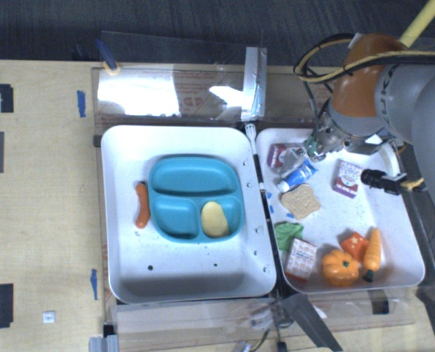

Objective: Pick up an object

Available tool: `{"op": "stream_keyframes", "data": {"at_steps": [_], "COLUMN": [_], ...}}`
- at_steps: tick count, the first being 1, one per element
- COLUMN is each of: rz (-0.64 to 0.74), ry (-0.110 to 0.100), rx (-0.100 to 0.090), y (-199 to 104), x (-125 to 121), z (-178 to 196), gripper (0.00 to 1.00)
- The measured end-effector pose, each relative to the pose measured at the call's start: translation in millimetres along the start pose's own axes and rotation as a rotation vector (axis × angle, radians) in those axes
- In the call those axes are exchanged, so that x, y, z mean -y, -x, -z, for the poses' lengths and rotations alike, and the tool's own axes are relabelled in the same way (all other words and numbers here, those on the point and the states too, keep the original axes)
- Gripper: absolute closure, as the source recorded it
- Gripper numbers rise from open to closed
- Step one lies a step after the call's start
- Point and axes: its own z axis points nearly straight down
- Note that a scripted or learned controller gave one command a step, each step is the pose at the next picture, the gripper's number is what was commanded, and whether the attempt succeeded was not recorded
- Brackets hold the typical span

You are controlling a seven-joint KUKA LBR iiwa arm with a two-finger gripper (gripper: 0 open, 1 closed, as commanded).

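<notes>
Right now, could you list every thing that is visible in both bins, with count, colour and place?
Left bin: one, white, view's left.
Divided tray: one, blue, middle of left bin.
Potato-like toy: one, yellow, tray's lower right compartment.
Sausage-like toy: one, orange, beside tray's left edge.
Right bin: one, white, view's right.
Tube: one, blue and white, upper left of right bin.
Cracker: one, tan, below tube.
Pumpkin: one, orange, lower part.
Carrot: one, orange, right of pumpkin.
Gripper: one, grey, above tube.

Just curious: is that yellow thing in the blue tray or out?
In. The yellow thing lies inside the blue tray's lower right compartment.
</notes>
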Motion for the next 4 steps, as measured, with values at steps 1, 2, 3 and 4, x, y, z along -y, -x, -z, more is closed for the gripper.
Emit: {"op": "stream_keyframes", "data": {"at_steps": [1, 2, 3, 4], "rz": [-0.055, -0.056, -0.055, -0.017], "ry": [0.006, 0.011, 0.011, 0.01], "rx": [0.004, 0.008, 0.007, 0.007], "y": [-3.5, -2.4, -2.7, 0.5], "x": [-0.7, -1.8, -1.8, 36.6], "z": [-2.4, 9.1, 8.5, 51.4], "gripper": [0.0, 1.0, 0.0, 0.0]}}
